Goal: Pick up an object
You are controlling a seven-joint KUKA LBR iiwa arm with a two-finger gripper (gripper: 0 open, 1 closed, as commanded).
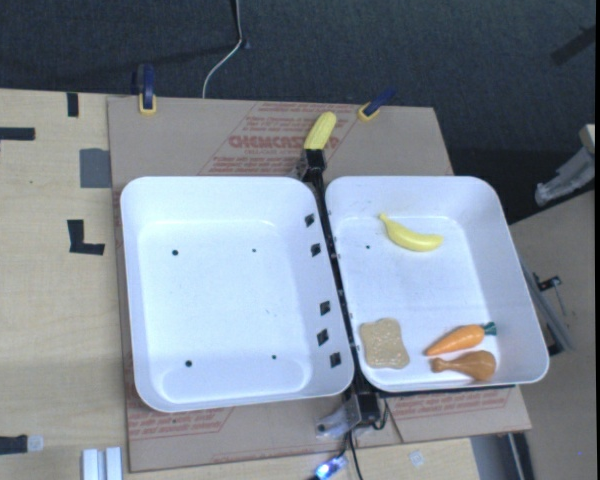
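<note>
Grasp state of the end effector: impossible to tell from this view.

Four candidates, all in the right bin [502,218]: banana [411,235] toward 12 o'clock of that bin, well apart from the rest. Flat bread slice [384,344] at about 7 o'clock, close to the inner wall. Carrot [458,339] and drumstick [467,365] at 5 o'clock, just beside each other and possibly touching, tucked into the corner.

Likely ways to fail:
- Going for the carrot or drumstick: risk of nudging the neighbour, catching both, or striking the bin's rounded wall on descent. Little room at 5 o'clock for a jaw on the wall side.
- Going for the bread slice: very low and flat, so probably hard to get under. Likely to slide across the smooth white floor or be pinched only at an edge, then dropped.
- Going for the banana: curved and smooth, so apt to roll or squirt out if closed across the bend off-centre. Still judged the safest pick, with open floor all around.

Surroundings: left bin [140,268] at 9 o'clock of the right one, walls touching along the seam. Black clips [325,308] down that seam, a possible snag near the bread. Yellow-handled clamp [320,133] at 12 o'clock of the seam, blue clamps [145,88] on the cardboard sheet [270,138] under both bins, none near the objects.
</note>
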